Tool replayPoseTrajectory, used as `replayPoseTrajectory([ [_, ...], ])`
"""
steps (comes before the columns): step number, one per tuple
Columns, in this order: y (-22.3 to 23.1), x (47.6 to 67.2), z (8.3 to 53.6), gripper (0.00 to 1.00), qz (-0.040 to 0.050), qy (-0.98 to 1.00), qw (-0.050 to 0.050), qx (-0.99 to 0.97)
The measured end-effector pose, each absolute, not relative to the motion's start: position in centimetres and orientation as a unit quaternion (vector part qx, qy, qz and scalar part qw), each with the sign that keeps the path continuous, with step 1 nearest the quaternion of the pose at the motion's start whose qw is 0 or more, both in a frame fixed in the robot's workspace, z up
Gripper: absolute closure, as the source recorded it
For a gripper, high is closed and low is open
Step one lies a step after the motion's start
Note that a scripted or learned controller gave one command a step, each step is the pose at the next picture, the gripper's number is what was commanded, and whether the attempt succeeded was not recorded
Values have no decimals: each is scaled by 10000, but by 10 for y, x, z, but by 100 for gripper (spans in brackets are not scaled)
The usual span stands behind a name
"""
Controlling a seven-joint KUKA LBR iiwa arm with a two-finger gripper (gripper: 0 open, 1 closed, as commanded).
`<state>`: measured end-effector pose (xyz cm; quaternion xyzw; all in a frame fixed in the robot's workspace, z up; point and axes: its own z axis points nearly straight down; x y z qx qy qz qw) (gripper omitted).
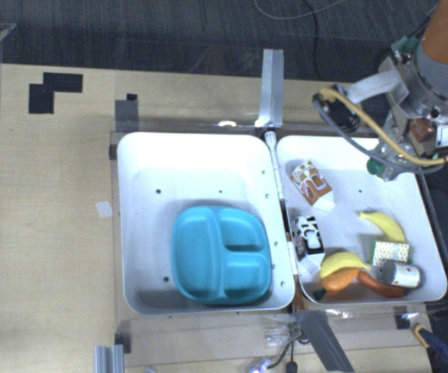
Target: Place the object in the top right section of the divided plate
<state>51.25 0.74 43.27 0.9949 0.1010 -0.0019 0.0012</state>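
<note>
While arm (433, 61) sits cut off at right edge, tool (384, 165) state unreadable; divided plate (222, 253) unobstructed.

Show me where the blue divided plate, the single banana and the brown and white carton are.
blue divided plate (222, 253): camera view, middle ridge.
single banana (384, 224): camera view, mid-body.
brown and white carton (311, 183): camera view, printed face.

Divided plate (222, 253): blue plastic, smooth, faintly glossy. Two bins (154, 169) (429, 231): white plastic, smooth, with a soft sheen. Bench (45, 231): pale wood-look surface, matt. Upright post (272, 88) between the bins: bare metal, brushed. Bananas (384, 225) (342, 264): yellow, smooth, plastic-looking. Arm wrist (429, 76): grey, matt.
</note>
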Motion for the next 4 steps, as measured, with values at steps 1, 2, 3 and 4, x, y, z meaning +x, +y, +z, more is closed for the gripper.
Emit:
replayPoseTrajectory([
  [1, 7, 513, 442, 100, -33, 1027, 24, 9947],
  [2, 7, 514, 451, 100, -44, 1042, 35, 9945],
  [3, 7, 515, 459, 100, -55, 1056, 46, 9944],
  [4, 7, 516, 468, 100, -68, 1070, 56, 9942],
])
